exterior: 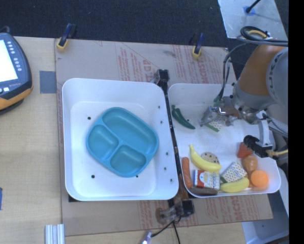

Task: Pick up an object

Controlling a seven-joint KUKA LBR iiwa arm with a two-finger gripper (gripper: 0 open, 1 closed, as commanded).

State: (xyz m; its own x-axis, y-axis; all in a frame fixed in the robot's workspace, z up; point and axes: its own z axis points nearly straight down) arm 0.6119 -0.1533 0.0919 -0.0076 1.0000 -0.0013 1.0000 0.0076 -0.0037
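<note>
Camera view, looking down at a slant on a wooden bench [25, 156] overlaid with printed cardboard [121, 60] held by clamps [64, 37] at the upper edge. Left of centre, a shallow white bin [70, 136] holding a blue divided plate [122, 141], sitting slightly askew. Right of centre, a second white bin [192, 93] carrying the pickable objects: a green pepper [182, 117] near its upper left, a banana [203, 160] at mid-bin, a carrot-like orange stick [186, 171] along the left wall, a small carton [207, 179], a second yellow piece [234, 186], a wedge-shaped patterned item [234, 171], and an orange ball [259, 179] with other reddish fruit [247, 156] in the lower right corner. At upper right, the grey arm with its orange band [259, 75], reaching down so that the gripper [216, 117] hangs low over the upper middle of the right bin, beside the pepper; state of the pincer impossible to tell at this scale, and nothing visibly grasped. Likely step: descent towards a first grasp, task judged barely begun. Advisable: choose an isolated item such as the pepper or banana, avoid the crowded lower corner, centre over the object before closing. In the surroundings: a teach pendant [4, 70] at the left edge, dark carpet [116, 6] along the top.
</note>
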